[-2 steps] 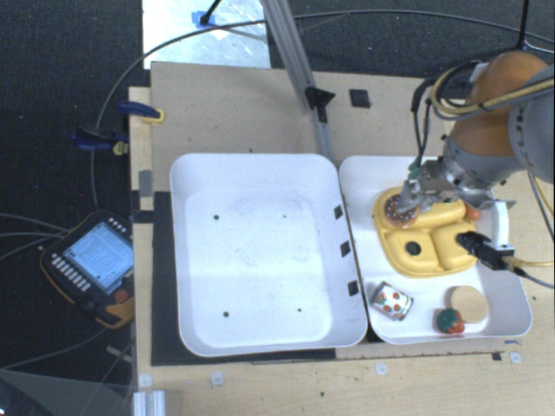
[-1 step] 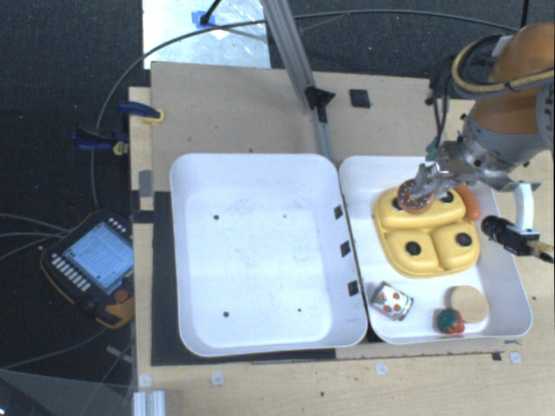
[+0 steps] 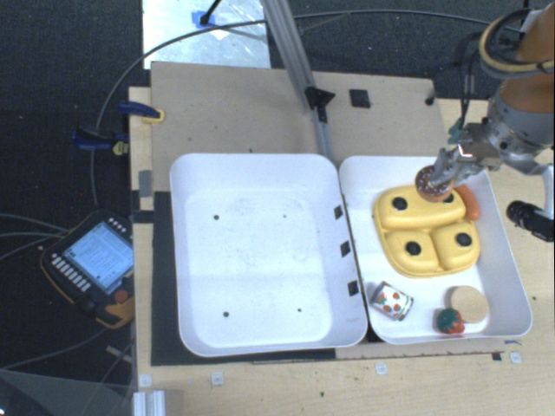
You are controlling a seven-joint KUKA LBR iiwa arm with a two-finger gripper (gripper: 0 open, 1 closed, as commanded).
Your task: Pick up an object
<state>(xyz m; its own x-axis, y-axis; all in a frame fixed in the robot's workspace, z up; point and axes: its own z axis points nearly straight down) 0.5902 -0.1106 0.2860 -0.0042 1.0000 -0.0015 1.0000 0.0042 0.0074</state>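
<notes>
My gripper [image 3: 436, 180] hangs over the back part of the right bin [image 3: 512, 271], reaching in from the upper right. At its tip I see a small brown ring-like thing [image 3: 429, 184], right at the far edge of a yellow three-lobed toy [image 3: 425, 232] with black dots. Whether the brown thing is held I cannot tell. An orange piece [image 3: 472, 204] lies just right of the gripper's tip, against the yellow toy.
Along the right bin's front lie a small patterned can [image 3: 392, 301], a tan disc [image 3: 469, 302] and a green-and-red piece [image 3: 448, 321]. The left bin [image 3: 251, 250] stands beside it. A metal pole [image 3: 290, 46] slants in at the back. A tablet [image 3: 94, 256] sits far left.
</notes>
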